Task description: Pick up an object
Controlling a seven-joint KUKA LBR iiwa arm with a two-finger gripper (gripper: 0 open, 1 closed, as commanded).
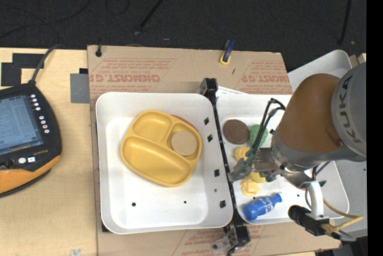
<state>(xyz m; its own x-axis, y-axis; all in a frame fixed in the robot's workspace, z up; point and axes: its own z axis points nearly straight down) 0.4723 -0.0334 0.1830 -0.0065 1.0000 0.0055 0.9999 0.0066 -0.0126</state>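
Objects for picking lie in the right bin (335,189), and the arm (314,123) hangs low over this bin, so its big orange and grey body covers much of what is inside. The left bin (114,201) sits well apart from the gripper, on the far side of the black divider (220,147) between the two bins. It holds a yellow divided plate (152,156) with a beige disc (184,142) resting in one compartment; probably these are out of the present try, because the wrist is not over them.

The gripper (251,166) points down among small yellow pieces (250,186), which lie touching or just beside its tip. I judge that these pieces are the target, since the tip is lowest there. Whether the jaws are spread or pressed together I cannot tell: the tip is dark, small and half hidden by cables, and I see nothing clearly between the fingers.

Just beyond the tip lies a brown disc (236,131), and beside it a green thing (258,134), partly hidden by the arm. Nearer to the camera than the tip, a blue bottle (261,206) lies on its side, near but apart from the yellow pieces.
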